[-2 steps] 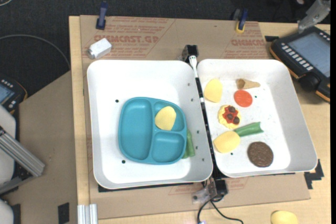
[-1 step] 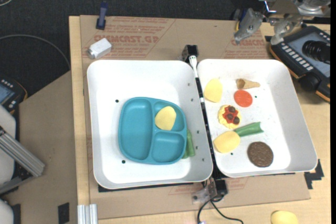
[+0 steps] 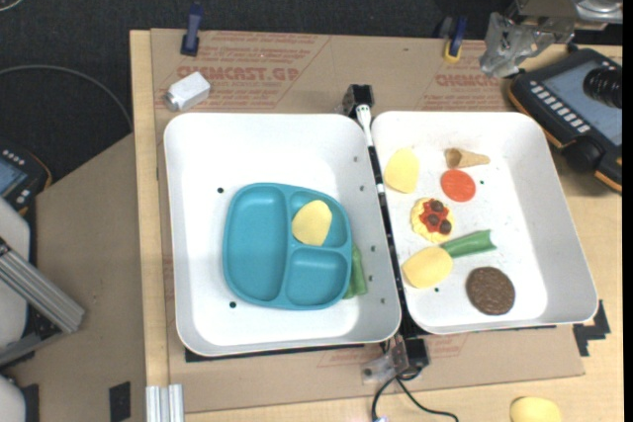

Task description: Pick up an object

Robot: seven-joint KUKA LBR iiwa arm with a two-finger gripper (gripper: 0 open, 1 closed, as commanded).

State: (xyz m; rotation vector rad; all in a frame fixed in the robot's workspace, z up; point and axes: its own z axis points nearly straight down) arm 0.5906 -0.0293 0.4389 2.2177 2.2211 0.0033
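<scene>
right bin (image 3: pixel 554 175): yellow pieces (image 3: pixel 402 170), (image 3: pixel 427 267) | red disc (image 3: pixel 457 185) | pizza (image 3: pixel 433 218) | green bean (image 3: pixel 468 244) | brown cookie (image 3: pixel 491 291) | cone (image 3: pixel 465 157)

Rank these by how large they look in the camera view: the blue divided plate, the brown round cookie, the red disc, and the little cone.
1. blue divided plate, by far the largest
2. brown round cookie
3. red disc, somewhat smaller than the cookie
4. little cone, the smallest

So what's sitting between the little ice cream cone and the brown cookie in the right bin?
In the camera view, between the ice cream cone and the brown cookie lie a red disc and a green bean-like stick, with a small pizza just left of that line.
</scene>
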